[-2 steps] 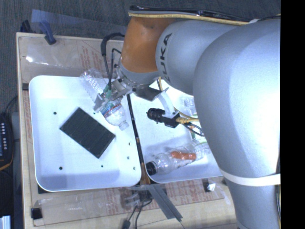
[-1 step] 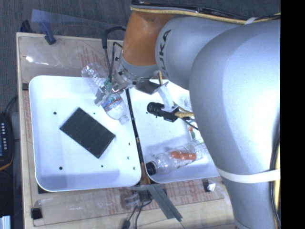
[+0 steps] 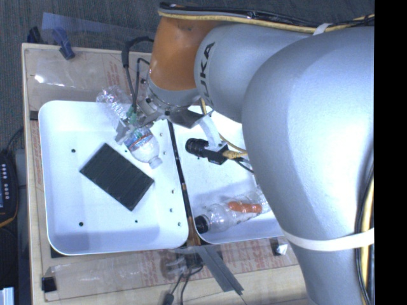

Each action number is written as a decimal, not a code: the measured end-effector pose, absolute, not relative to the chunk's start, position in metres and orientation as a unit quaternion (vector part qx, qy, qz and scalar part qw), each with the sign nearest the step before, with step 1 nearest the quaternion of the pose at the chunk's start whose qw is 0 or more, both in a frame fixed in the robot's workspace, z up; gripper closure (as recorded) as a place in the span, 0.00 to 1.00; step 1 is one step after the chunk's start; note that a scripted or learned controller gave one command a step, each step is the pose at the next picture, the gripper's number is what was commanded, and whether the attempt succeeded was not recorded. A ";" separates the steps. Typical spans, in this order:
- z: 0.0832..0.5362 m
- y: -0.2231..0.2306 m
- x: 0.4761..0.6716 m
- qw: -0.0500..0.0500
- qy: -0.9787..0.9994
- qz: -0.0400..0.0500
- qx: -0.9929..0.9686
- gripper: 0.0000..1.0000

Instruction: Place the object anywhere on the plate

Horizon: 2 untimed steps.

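The arm (image 3: 305, 107) reaches in from the right and ends over the upper middle of the left bin (image 3: 57, 234).

The plate (image 3: 117, 175), a dark, flat square, lies turned cornerwise near the centre of that bin's floor.

The object, a clear plastic bottle (image 3: 144, 145), lies tilted just beyond the plate's upper right corner. Its capped end points down and to the right, close to the wall between the two bins.

The gripper (image 3: 135, 118) sits at the bottle's upper end. Whether it is clamped on the bottle or released cannot be told from this view.

Procedure, as judged:
- Confirm a firm hold on the bottle body before travel.
- Lift it clear of the bin floor.
- Carry it down and to the left until it is over the plate's middle.
- Release low, long axis along the plate, since a round bottle is likely to roll off.
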<state>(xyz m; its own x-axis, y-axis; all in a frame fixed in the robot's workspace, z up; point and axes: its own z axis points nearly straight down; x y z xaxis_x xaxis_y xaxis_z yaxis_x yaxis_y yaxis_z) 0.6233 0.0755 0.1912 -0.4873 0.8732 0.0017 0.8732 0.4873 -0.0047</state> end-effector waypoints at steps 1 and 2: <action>0.192 0.095 0.623 0.000 -0.840 0.001 -0.543 1.00; 0.192 0.050 0.656 0.001 -0.817 0.001 -0.577 1.00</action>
